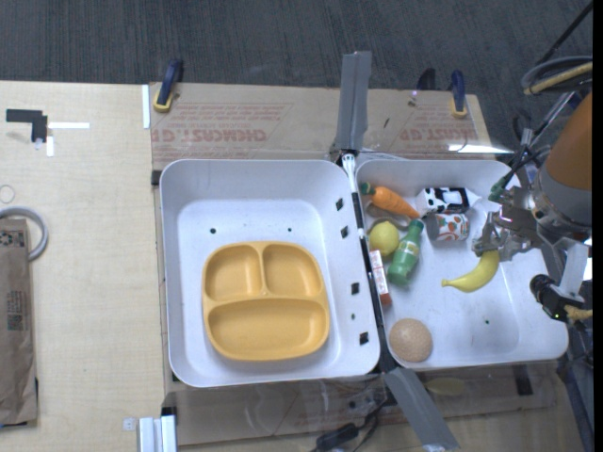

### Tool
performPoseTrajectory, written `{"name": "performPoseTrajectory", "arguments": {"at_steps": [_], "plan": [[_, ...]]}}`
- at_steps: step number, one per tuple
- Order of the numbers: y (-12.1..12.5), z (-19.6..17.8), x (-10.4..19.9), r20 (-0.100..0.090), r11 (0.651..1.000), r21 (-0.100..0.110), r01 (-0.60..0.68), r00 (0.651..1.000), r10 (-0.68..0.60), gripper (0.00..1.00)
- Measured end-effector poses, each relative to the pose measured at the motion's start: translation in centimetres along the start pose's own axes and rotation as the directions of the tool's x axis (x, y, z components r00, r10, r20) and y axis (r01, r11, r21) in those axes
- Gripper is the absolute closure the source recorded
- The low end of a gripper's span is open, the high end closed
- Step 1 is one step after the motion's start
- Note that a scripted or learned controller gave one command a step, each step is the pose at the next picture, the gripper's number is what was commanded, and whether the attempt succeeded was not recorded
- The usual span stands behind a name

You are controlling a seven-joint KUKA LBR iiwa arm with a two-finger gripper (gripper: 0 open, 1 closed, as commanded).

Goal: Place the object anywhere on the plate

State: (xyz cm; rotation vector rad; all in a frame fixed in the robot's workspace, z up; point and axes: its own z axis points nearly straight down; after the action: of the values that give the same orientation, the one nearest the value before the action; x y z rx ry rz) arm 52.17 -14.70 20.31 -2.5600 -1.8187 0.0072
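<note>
Yellow banana (474, 273) lies in the right bin (528, 347), just below the gripper (497, 236), whose finger state I cannot tell. The divided yellow plate (267, 299) sits in the left bin (188, 252), well apart

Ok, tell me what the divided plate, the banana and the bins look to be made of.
Divided plate: likely moulded plastic, mustard yellow, matte, with soft rounded compartment ridges. Banana: probably a plastic toy, uniformly yellow with a smooth, slightly shiny skin. Bins: seemingly thin formed plastic, white, semi-gloss, with rounded corners and faint reflections along the walls.
</note>
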Motion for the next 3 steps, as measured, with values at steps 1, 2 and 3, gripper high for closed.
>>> {"name": "performPoseTrajectory", "arguments": {"at_steps": [1, 2, 3], "plan": [[-3.6, 1.3, 5.5, -0.001, 0.998, 0.002, -0.059, 0.998, 0.059, 1.00], [-9.0, 1.3, 12.0, 0.001, 0.923, 0.003, -0.385, 0.923, 0.385, 1.00], [-11.4, 1.3, 18.9, 0.002, 0.804, 0.000, -0.594, 0.804, 0.594, 1.00]]}}
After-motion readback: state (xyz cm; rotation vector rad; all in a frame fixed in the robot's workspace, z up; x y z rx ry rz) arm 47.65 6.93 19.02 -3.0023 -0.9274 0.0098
